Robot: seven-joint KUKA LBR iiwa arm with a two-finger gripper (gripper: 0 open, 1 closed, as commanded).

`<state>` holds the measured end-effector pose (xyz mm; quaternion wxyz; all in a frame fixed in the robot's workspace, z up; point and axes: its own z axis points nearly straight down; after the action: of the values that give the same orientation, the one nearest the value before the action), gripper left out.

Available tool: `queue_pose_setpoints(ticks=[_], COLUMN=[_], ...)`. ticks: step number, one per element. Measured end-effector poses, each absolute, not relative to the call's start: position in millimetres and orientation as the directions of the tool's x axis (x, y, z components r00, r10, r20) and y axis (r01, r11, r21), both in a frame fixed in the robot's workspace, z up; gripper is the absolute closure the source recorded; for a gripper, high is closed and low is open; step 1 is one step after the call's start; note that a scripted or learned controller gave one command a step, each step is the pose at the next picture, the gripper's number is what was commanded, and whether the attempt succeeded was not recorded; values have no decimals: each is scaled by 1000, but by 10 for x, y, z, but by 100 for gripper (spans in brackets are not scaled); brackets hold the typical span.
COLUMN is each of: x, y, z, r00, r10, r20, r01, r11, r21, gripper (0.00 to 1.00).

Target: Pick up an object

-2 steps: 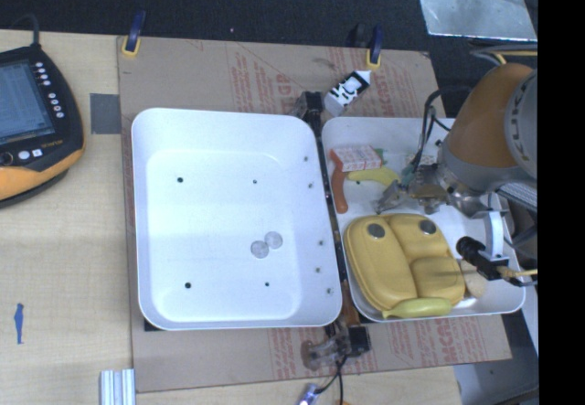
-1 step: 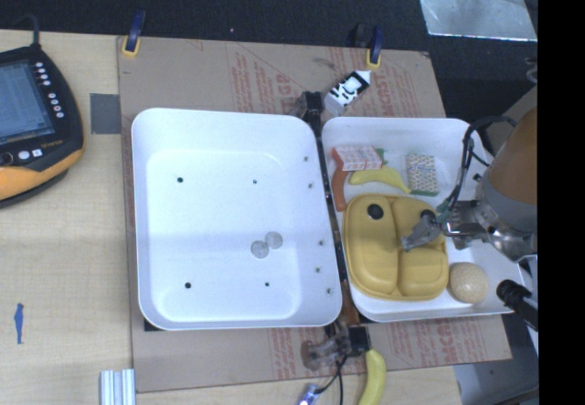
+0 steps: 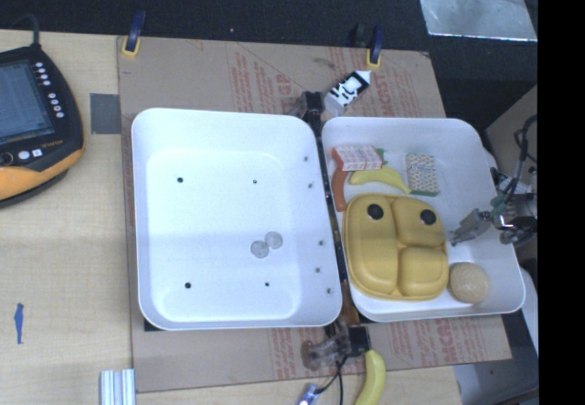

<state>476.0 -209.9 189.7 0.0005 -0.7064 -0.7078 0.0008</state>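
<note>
The right bin point(image 3: 475, 143) holds a large yellow moulded tray-shaped object point(image 3: 395, 248) with two dark spots, a yellow banana point(image 3: 379, 178), a pinkish box point(image 3: 357, 157), a small patterned pad point(image 3: 421, 173) and a beige ball point(image 3: 468, 282). My gripper point(image 3: 470, 227) reaches in low over the right bin's right side, just right of the yellow object and above the ball. Nothing is visibly held by it. In the left bin point(image 3: 155, 211) lie two small round silvery pieces point(image 3: 267, 245).
A teach pendant point(image 3: 32, 124) lies on the bench at far left. A black-and-white item point(image 3: 348, 89) sits behind the bins. Another banana point(image 3: 370, 379) lies in front of them beside some cables. Clamps hold the cardboard underlay.
</note>
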Motion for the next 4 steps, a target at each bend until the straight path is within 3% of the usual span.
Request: queue_pose_setpoints(ticks=[1, 2, 3, 4], x=[5361, 5669, 5712, 5609], y=[-1601, -2082, -2075, -1795], z=[1557, 981, 1136, 2046], r00=[-7, -6, -11, -4], r10=[1000, 1000, 1000, 1000], r20=[-1, 0, 0, 0], r01=[1000, 1000, 1000, 1000], r11=[7, 6, 11, 4], r21=[-4, 6, 16, -1], gripper=[0, 0, 100, 100])
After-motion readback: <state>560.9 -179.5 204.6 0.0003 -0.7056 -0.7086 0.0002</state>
